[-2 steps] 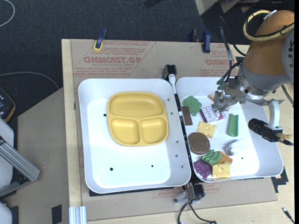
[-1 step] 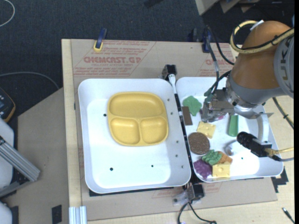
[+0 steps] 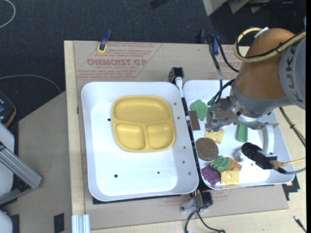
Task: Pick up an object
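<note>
The left bin has lots of open floor around a yellow tray with three dips. The right bin is crowded, and the arm covers much of its middle. The gripper hangs low near the wall between the bins. A green toy sits just left of it, and a yellow bit lies just under it (not held). I cannot tell how the jaws stand. Lower down lie a brown cookie, a purple toy and a cheese block.
</note>
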### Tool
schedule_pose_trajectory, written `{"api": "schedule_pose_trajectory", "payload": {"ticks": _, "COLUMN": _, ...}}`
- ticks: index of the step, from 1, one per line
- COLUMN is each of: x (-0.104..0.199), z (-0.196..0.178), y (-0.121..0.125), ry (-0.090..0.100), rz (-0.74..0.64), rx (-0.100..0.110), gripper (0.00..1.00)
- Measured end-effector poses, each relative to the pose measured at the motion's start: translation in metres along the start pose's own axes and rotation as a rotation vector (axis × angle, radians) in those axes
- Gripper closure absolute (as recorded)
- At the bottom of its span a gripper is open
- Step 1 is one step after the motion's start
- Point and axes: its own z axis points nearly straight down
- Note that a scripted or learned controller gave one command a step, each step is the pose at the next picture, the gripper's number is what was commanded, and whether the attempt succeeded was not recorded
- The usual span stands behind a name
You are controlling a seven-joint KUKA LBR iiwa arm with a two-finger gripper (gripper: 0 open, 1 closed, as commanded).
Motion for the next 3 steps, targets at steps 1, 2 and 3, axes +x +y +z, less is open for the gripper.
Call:
{"api": "schedule_pose_trajectory", "payload": {"ticks": 1, "x": 0.006, "z": 0.003, "y": 0.000, "ry": 0.000, "rz": 0.000, "rx": 0.000, "gripper": 1.00}}
{"api": "schedule_pose_trajectory", "payload": {"ticks": 2, "x": 0.002, "z": 0.009, "y": -0.012, "ry": -0.001, "rz": 0.002, "rx": 0.000, "gripper": 1.00}}
{"api": "schedule_pose_trajectory", "payload": {"ticks": 3, "x": 0.001, "z": 0.008, "y": -0.012, "ry": 0.000, "rz": 0.001, "rx": -0.002, "gripper": 1.00}}
